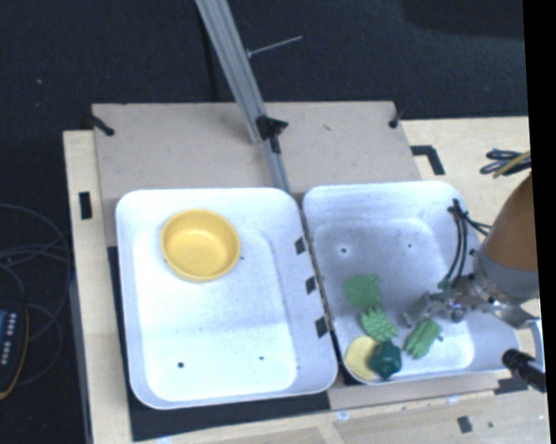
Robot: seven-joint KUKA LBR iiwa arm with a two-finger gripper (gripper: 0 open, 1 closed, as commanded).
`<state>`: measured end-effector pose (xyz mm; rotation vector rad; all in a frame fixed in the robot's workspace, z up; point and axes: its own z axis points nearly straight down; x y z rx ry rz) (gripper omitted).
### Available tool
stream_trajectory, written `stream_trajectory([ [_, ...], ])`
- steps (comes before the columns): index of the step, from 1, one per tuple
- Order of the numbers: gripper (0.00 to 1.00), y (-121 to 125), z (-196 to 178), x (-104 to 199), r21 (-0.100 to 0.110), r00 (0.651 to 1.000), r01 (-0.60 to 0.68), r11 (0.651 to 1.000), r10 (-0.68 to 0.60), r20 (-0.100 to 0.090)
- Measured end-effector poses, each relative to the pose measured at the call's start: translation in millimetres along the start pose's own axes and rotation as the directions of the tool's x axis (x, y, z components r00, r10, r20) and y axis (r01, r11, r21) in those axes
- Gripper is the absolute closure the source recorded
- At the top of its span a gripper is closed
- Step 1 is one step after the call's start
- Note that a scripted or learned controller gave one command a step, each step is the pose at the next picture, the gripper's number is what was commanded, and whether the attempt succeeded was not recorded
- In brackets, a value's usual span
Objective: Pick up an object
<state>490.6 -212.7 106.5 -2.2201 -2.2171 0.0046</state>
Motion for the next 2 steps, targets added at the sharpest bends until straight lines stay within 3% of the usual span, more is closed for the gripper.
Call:
stream_trajectory([
  [1,1.00,2,-13,0,-0.007,1.000,0.000,1.000,0.000,0.000],
  [2,1.00,1,-75,-5,-0.011,1.000,0.001,1.000,-0.001,0.003],
])
